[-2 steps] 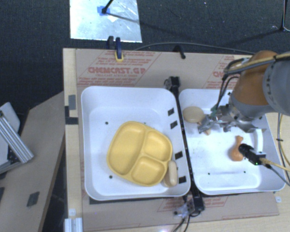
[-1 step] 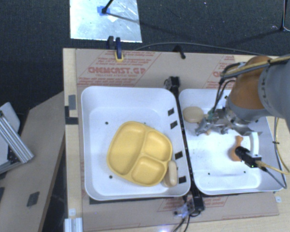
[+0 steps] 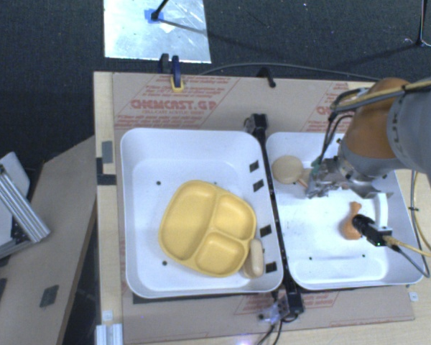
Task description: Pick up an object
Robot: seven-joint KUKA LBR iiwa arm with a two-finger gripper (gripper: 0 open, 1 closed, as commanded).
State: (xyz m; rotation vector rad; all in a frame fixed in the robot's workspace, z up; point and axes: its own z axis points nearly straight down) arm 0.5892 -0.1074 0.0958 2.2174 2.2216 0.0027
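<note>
floor: dark carpet point(image 3: 43, 34) | shiny sheet point(image 3: 156, 20), maybe foil | bench: cardboard-topped point(image 3: 201, 99)

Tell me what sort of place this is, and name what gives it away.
Most likely a robotics lab set up for grasping trials. A grey robot arm with an orange band reaches over two shallow white plastic bins on a cardboard-covered bench, holding test objects such as a yellow divided plastic tray.

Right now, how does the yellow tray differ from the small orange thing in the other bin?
The yellow divided tray lies in the left bin; the small orange piece lies in the right bin. The tray is far larger, covering much of its bin's floor, while the orange piece takes little room. The tray is pale yellow with three compartments; the orange piece is a darker, irregular lump. Both rest on white bin floors.
</note>
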